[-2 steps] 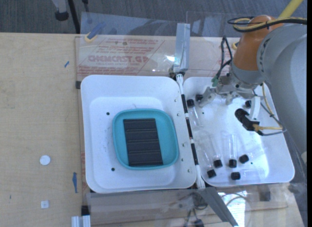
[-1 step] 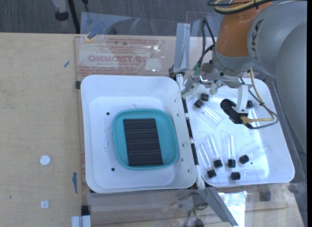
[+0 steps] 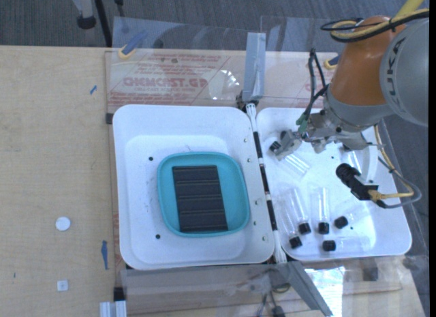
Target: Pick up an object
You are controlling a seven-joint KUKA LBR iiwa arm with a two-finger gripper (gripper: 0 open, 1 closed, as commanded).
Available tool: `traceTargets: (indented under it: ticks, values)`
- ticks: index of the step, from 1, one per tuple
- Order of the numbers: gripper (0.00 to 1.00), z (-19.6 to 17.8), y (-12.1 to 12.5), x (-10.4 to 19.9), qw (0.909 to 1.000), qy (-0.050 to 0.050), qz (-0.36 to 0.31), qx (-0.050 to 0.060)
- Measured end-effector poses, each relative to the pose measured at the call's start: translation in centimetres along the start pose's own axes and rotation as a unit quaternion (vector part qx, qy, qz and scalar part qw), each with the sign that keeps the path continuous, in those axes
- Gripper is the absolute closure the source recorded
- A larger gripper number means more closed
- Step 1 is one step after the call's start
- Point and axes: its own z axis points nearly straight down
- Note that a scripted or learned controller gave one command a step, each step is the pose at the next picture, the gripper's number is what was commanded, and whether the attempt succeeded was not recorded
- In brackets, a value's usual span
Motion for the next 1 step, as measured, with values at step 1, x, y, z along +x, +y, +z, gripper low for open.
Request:
traceTargets:
  ticks: [1]
  values:
    - [0.00, 3.46, -3.18, -4.52, 0.9996, 0.000, -0.028, 0.000]
